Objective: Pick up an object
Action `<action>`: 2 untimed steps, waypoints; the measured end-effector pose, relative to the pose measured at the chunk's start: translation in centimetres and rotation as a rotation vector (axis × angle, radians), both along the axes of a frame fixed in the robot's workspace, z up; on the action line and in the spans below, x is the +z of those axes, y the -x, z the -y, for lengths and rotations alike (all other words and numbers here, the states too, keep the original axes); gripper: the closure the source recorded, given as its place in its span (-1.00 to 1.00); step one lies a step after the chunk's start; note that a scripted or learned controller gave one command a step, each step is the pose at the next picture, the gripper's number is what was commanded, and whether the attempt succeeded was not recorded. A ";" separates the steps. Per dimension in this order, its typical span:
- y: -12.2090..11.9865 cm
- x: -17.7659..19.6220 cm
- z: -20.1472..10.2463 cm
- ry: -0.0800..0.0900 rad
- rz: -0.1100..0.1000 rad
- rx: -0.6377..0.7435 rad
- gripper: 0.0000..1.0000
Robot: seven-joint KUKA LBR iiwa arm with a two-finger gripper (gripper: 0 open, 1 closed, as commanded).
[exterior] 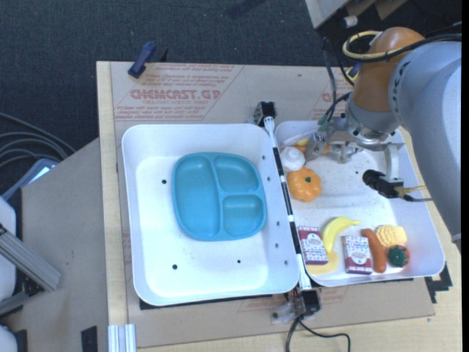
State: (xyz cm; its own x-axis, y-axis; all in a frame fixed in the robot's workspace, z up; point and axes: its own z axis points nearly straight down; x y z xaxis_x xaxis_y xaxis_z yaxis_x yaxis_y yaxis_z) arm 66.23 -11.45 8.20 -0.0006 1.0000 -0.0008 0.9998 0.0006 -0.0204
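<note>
Setting: dark carpet behind; a pale board printed in red lettering serves as the bench [183, 94], with a blue clip [141, 59] at its far left corner.

Item 1. Left bin [154, 270], white and shallow. One blue divided plate [218, 196] is held in it, lying flat near the middle.

Item 2. Right bin [344, 193], set against the first along a shared wall. Contents are listed left to right:
- white piece [293, 157], small, at the far left corner by the shared wall;
- orange pumpkin [305, 185], just on the near side of the white piece;
- first red carton [313, 246], at the near left;
- banana [337, 230], curved, its long axis running from near left to far right;
- second red carton [357, 254];
- sausage [374, 248], lying roughly near-to-far;
- corn cob [390, 235] and a red fruit [398, 255], at the near right.

Item 3. Gripper [327, 147], lowered over the far part of the right bin. Whether it is spread or closed cannot be told, and nothing is seen held in it.

Governing relation: the white piece lies just to the left of the gripper and is judged the nearest candidate. The pumpkin lies to the left and nearer the camera. The near-row items are well apart from it.
</note>
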 end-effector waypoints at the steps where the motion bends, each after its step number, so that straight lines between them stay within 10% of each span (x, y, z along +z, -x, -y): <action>1: 1.4 0.3 2.5 -0.001 0.017 -0.001 -1.00; 2: 7.8 0.2 3.9 -0.001 0.018 -0.001 -1.00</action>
State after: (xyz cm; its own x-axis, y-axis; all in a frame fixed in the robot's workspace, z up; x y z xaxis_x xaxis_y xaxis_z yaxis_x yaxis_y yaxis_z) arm 58.41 -15.33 8.44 0.0007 1.0000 0.0005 1.0000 -0.0007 -0.0020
